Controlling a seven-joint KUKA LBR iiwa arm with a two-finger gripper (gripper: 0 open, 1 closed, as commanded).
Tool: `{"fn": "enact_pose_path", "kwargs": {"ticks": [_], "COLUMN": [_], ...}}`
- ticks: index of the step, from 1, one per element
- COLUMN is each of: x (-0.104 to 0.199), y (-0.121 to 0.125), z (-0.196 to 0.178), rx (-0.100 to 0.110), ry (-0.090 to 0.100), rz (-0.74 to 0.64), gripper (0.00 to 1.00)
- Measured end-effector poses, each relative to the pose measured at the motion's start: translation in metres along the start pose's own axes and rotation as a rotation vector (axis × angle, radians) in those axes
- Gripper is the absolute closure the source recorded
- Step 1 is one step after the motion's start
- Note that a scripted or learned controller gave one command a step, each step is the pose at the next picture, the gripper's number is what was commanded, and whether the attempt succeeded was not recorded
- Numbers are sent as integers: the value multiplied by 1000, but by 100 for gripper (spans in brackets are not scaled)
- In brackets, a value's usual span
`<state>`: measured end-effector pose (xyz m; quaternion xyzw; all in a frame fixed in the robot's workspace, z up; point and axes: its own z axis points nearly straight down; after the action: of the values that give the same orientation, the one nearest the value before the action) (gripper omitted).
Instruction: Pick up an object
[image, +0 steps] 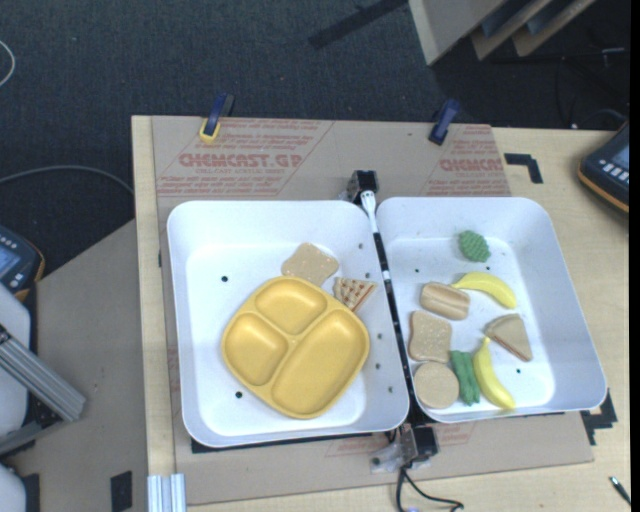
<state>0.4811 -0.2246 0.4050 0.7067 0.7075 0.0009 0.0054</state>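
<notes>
Brown board (300, 150) (two clamps), dark carpet (150, 60)

Seen from above: two white bins (190, 300) side by side on a cardboard-topped table (300, 160), held by blue clamps (445, 120); dark carpet (150, 50) beyond.
</notes>
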Motion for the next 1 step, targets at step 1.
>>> {"fn": "enact_pose_path", "kwargs": {"ticks": [1], "x": [0], "y": [1], "z": [-11], "rx": [-4], "ry": [-3], "rz": [-1], "gripper": [100]}}
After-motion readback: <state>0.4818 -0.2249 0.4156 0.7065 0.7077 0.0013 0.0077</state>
